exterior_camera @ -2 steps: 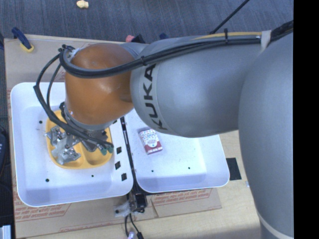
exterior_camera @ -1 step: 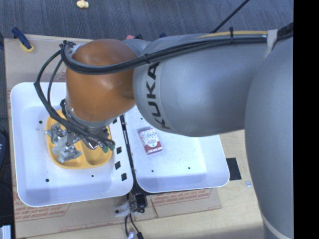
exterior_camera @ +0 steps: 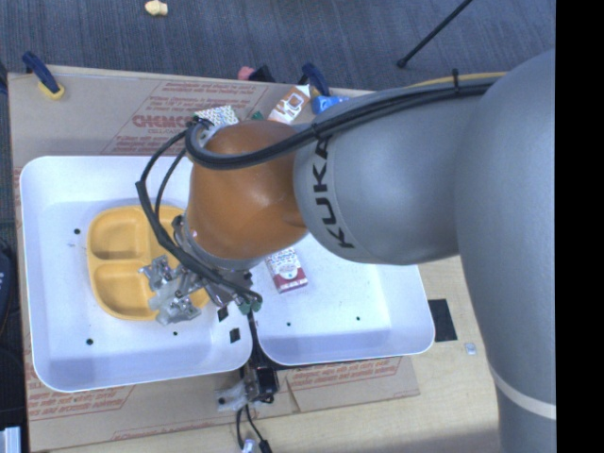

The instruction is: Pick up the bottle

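The grey arm with its orange wrist band (exterior_camera: 250, 192) reaches in from three o'clock and hangs low over the left shallow white bin (exterior_camera: 47, 253). Its metal two-finger gripper (exterior_camera: 175, 295) sits over the five o'clock corner of the yellow divided plastic tray (exterior_camera: 118, 258). Whether the jaws are released or clenched I cannot tell; nothing is plainly seen between them.

I cannot make out the bottle; it may be hidden under the wrist. A small red-and-white carton (exterior_camera: 286, 272) lies in the right white bin (exterior_camera: 396, 300), towards its nine o'clock side.

This looks like the approach or grasp step. Next calls for confirming the bottle's place before closing and lifting.
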Robot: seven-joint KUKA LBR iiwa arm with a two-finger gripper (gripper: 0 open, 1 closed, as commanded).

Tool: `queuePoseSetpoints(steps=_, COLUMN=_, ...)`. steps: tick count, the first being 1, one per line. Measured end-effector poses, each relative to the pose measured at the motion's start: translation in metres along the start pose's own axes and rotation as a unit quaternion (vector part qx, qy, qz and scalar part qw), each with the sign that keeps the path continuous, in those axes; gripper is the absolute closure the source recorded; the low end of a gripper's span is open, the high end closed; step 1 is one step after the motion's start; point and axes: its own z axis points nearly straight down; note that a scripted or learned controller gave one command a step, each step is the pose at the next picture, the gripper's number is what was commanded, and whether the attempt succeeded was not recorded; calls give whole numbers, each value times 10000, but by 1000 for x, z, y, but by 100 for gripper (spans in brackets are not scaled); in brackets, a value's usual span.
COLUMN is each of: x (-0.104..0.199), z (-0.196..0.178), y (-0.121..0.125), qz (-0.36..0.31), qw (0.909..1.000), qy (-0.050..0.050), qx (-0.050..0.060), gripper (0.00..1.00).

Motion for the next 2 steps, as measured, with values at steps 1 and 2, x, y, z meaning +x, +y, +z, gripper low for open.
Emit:
queuePoseSetpoints(steps=1, x=-3, z=-87, y=3, qz=516, qw=9987, qy=-20, qx=0, gripper=100)
queuePoseSetpoints(steps=2, x=-26, z=-42, y=64, qz=-112, qw=9999, qy=-2, qx=-2, gripper=100)
